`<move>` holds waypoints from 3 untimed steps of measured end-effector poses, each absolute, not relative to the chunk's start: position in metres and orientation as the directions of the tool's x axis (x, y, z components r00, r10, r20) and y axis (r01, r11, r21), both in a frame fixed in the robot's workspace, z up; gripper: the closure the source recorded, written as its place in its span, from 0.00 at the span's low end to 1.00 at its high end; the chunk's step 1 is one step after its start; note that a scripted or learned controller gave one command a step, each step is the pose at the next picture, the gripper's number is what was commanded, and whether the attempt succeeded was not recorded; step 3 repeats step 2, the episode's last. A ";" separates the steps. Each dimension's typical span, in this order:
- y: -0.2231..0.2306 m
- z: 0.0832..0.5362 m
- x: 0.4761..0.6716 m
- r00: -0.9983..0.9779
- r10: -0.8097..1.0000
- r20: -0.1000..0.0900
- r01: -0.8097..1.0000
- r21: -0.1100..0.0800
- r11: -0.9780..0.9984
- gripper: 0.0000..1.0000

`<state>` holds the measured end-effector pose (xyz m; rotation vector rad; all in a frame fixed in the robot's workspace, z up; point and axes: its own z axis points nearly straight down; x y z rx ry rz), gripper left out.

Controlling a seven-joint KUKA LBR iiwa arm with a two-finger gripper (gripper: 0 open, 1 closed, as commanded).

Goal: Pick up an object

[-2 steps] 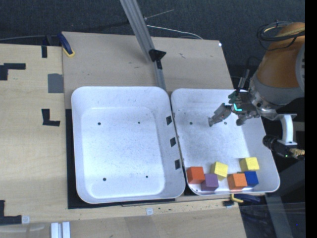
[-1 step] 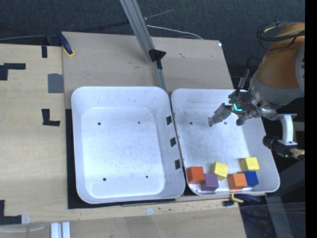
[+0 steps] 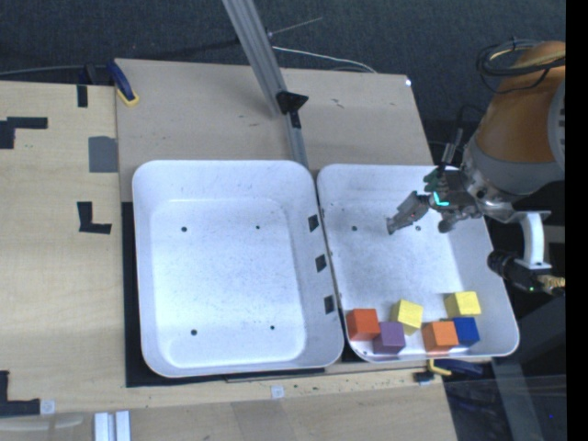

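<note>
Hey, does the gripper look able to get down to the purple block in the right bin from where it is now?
Probably yes. The gripper hangs over bare bin floor, and the purple block has its top exposed, though the orange block crowds it.

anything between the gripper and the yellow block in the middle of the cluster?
No. In the camera view, bare white floor of the right bin separates the gripper from the yellow block.

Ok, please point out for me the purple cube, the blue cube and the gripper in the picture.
purple cube point(image 3: 392, 336), camera view, on its top face.
blue cube point(image 3: 467, 330), camera view, on its top face.
gripper point(image 3: 404, 218), camera view, at the tip of its fingers, above the right bin.
</note>
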<state>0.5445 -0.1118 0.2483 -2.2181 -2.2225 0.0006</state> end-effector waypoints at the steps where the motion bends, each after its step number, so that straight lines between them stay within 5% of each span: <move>1: -0.116 0.164 0.589 -0.002 1.000 0.000 1.000 -0.008 0.002 0.00; 2: -0.151 0.089 0.639 -0.001 1.000 -0.002 1.000 -0.006 0.001 0.00; 3: -0.151 0.089 0.639 -0.001 1.000 -0.002 1.000 -0.006 0.001 0.00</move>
